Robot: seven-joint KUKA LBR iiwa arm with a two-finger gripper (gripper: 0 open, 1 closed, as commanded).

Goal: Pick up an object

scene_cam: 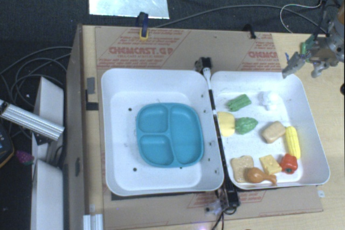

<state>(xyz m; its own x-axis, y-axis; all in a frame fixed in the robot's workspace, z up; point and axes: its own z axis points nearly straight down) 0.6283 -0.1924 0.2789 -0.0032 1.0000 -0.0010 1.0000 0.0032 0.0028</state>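
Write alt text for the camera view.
The claw hangs open above the far right corner of the right bin, which holds toy foods. The left bin holds a blue divided plate.

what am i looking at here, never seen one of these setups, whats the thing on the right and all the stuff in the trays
One camera looks down at a slant on a bench holding two shallow white bins. The thing at the upper right is a robot arm's hand, hovering above the far corner of the right bin, with nothing between its fingers. The left bin holds a blue divided plate. The right bin holds toy food: a green pepper, a leafy green piece, a yellow piece, a bread roll, corn, a tomato, a cracker, toast, a drumstick and a small white item.
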